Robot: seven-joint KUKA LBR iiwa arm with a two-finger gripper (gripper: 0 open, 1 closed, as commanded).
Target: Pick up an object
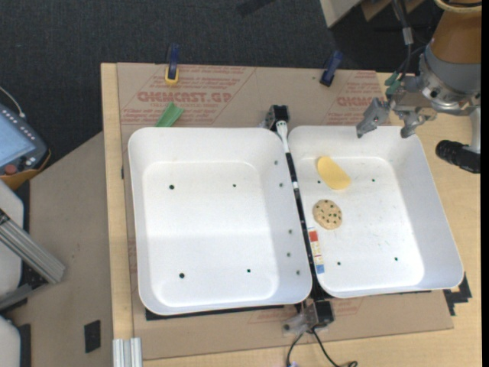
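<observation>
White plastic gives flat things little edge: we fear our gripper, fingers spread and holding nothing above the right bin's far rim, may skid off the chip or cookie. Both lie near the left wall, crowding a finger.

Bright, even overhead light on sharp white bins, with soft shadows.

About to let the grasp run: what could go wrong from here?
1. The gripper hangs with open jaws over the right bin's far rim, off the yellow piece; a straight descent may hit the rim.
2. The cookie and yellow piece look flat, so the jaws may slip over them.
</observation>
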